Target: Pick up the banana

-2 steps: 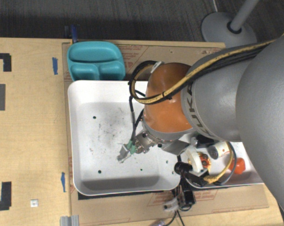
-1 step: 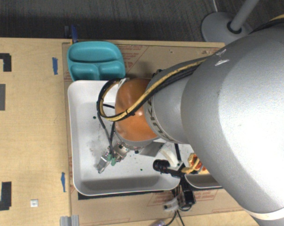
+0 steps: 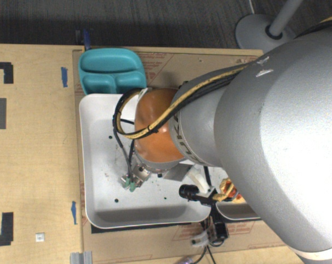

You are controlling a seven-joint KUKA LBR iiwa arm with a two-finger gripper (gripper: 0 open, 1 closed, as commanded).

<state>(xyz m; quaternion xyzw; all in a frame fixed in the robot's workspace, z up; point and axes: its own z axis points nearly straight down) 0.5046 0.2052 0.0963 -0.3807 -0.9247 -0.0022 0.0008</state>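
Observation:
The grey arm takes up most of the view and reaches down over the left white bin. Its orange band hangs above the middle of that bin, wrapped by black and yellow cables. Below the band's lower left edge a small metal part with a green tip sticks out just above the bin floor. In the right bin, a yellow and orange thing peeks from under the arm; I cannot tell what it is. The arm hides the rest of both bins.
A teal plastic tray lies against the far edge of the left bin. The right bin's front rim shows under the arm. Small dark specks dot the left bin's floor. Brown cardboard with blue tape marks covers the bench at left.

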